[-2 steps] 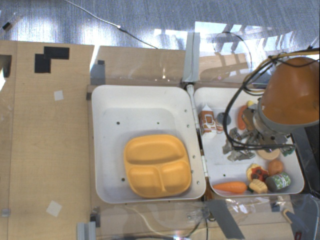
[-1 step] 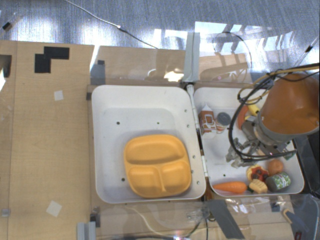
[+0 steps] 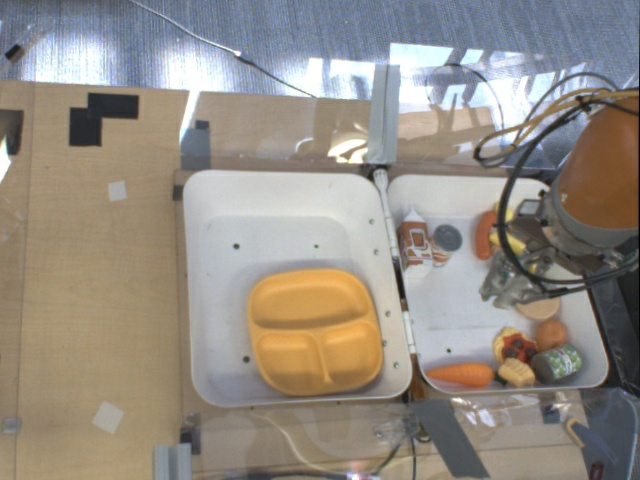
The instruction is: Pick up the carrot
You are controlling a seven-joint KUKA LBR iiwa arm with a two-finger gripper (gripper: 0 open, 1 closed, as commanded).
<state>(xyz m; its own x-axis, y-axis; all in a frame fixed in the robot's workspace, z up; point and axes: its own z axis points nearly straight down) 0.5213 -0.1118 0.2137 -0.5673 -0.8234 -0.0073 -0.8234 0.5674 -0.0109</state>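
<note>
Carrot (image 3: 461,374) lies flat in right bin (image 3: 440,298), near-left corner, beside toy food pile (image 3: 530,353). Looks light, rigid, smooth plastic; I'd pinch mid-body across its width. Gripper (image 3: 505,286) hovers farther right; can't tell its state.

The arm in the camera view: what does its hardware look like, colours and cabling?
The arm enters from the right with a broad orange band above a grey wrist section. Black cables, with some yellow strands, loop over and beside it. Below hangs the end effector, metallic grey and compact, over the right bin.
</note>
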